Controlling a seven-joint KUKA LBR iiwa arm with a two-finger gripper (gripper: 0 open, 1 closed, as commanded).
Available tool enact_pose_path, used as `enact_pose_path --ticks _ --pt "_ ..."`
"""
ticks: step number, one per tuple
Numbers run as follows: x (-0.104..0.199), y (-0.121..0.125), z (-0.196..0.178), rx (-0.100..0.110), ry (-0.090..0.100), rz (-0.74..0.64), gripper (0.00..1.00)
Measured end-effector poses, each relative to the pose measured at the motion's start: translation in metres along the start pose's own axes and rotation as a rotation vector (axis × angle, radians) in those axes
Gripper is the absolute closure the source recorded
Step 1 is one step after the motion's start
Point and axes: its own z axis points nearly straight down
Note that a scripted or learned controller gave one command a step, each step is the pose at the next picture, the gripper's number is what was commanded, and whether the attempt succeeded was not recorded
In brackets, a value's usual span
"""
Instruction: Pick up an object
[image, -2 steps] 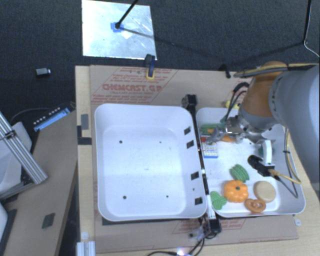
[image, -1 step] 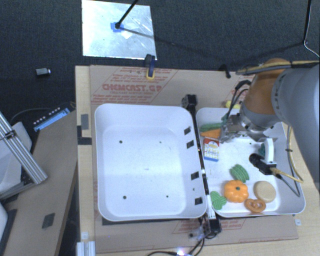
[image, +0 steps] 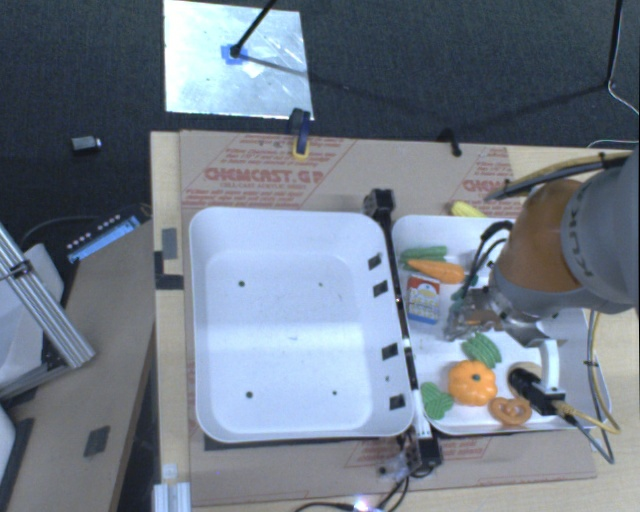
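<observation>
While the gripper (image: 465, 320) hangs low in the right bin (image: 575, 325), whether it is spread or closed cannot be told, and nothing is visibly caught in it. Just beside it lie a small printed carton (image: 423, 298), a toy carrot (image: 437, 269), green leaf pieces (image: 483, 349) and an orange pumpkin (image: 472, 382). The left bin (image: 290, 320) sits alongside. Both rest on brown board (image: 270, 170) printed "CHEMCAST GP" in red, over dark carpet (image: 80, 70) with a shiny metal sheet (image: 240, 60).

Red "CHEMCAST GP" printing on the brown protective sheet (image: 262, 170), repeated partly at its right
</observation>
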Motion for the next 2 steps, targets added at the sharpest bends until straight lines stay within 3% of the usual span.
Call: enact_pose_path --ticks 1,2 --pt "0.048 0.09 -0.11 -0.026 -0.002 -0.013 1.0" --pt "0.105 0.128 -0.189 -0.021 0.0 -0.012 1.0"
